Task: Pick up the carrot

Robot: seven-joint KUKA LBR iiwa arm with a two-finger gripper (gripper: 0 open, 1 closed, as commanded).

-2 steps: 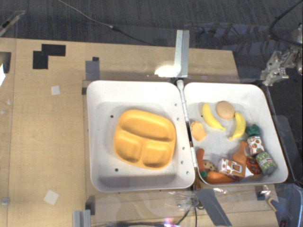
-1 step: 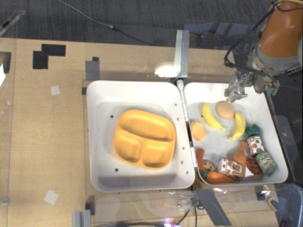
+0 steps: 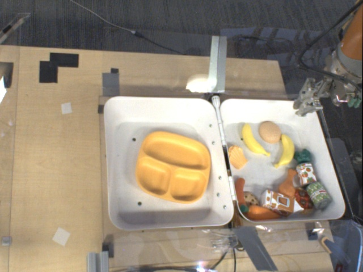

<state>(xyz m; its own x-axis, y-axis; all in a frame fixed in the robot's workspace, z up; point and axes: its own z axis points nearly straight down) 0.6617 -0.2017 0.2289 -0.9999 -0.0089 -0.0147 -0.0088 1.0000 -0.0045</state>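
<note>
At the lower edge of the right-hand bin (image 3: 317, 152), toward the bottom right of the frame, lies the carrot (image 3: 262, 212), an orange tapered shape resting on its side against the bin's near wall. Just above it sits a small white and orange carton (image 3: 278, 200), tilted and touching or nearly touching the carrot. To the carrot's left, close to the bin's lower left corner, is a reddish-orange piece (image 3: 240, 188), its kind hard to tell. Right of the carton are two small cans with red and green labels (image 3: 312, 186), packed close together, with a dark green item (image 3: 303, 155) just above them.

Higher in the same bin, two yellow bananas (image 3: 254, 141) curve either side of a round tan bun (image 3: 270, 131). A pale orange wedge (image 3: 237, 157) lies near the bin's left wall.

The left-hand bin (image 3: 119, 152) holds a yellow divided tray (image 3: 173, 166) with three compartments, sitting near its middle.

The gripper (image 3: 309, 100) hangs at the upper right of the frame, above the far right corner of the right-hand bin, well apart from the carrot. Nothing shows between its parts, and whether they are spread or pressed together cannot be told at this size. The arm (image 3: 351, 50) rises from it toward the frame's right edge.

Both bins rest on a pale wooden bench (image 3: 51, 169).
</note>
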